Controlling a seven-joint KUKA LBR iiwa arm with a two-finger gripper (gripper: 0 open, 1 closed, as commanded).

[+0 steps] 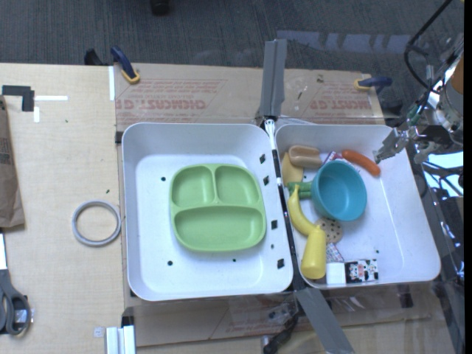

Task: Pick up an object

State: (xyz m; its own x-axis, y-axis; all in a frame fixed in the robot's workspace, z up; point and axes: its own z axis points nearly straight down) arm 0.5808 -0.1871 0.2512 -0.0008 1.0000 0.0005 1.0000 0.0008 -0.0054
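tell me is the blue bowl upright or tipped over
Tipped: the blue bowl in the right bin leans on the toys, its round opening tilted toward the camera's left.

Pale wood counter (66,168), partly covered by a sheet of printed brown cardboard (192,98) running under and behind the bins. Two shallow white bins side by side on it, touching along their inner walls: left bin (140,220) and right bin (413,227). Well to the left of the bins, a ring of tape (96,222) lying flat on the bare wood. At the far left edge, a brown paper bag (9,175), cut off by the frame. Blue and yellow clamps (125,65) at the cardboard's back edge. Scissors (13,310) at the lower left corner.
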